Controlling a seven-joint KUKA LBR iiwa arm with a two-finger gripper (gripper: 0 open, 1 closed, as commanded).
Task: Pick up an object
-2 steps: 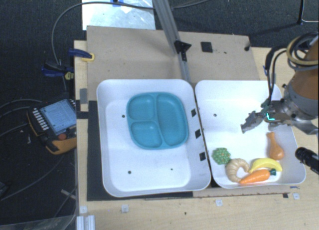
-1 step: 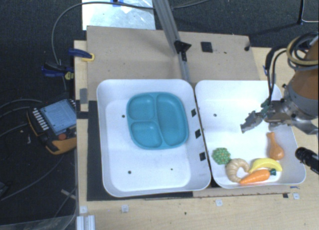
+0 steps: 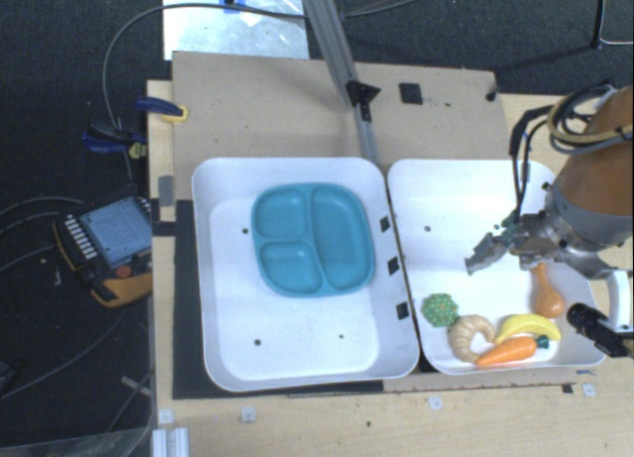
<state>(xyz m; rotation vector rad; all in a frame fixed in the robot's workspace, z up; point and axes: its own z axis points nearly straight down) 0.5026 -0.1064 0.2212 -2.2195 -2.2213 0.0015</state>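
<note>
End effector: hanging low over the right bin, its dark fingers pointing toward the bin's middle; from where I'm standing it is too small and blurred for me to be telling how far open it is, and nothing is showing between its tips.
Arm: reaching in from the right, the orange band sitting above the grey wrist, black cables looping over its top.
Right bin: lying just beside the left one, its floor mostly bare under the end effector.
Broccoli: sitting near the bin's front-left part, below the end effector and apart from it.
Croissant: lying just right of the broccoli, curling around toward the carrot.
Carrot: lying along the front wall, touching the croissant, as far as I can tell.
Banana: resting just above the carrot.
Pear: an orange-brown pear-like piece standing beside the wrist, near the banana.
Left bin: holding a plate.
Plate: blue, with three compartments, lying in the bin's upper middle.
Table: brown board carrying both bins.
Pole: grey, slanting down to the table's back edge.
Floor: dark carpet with cables, clamps and a small device lying left of the table.
</note>
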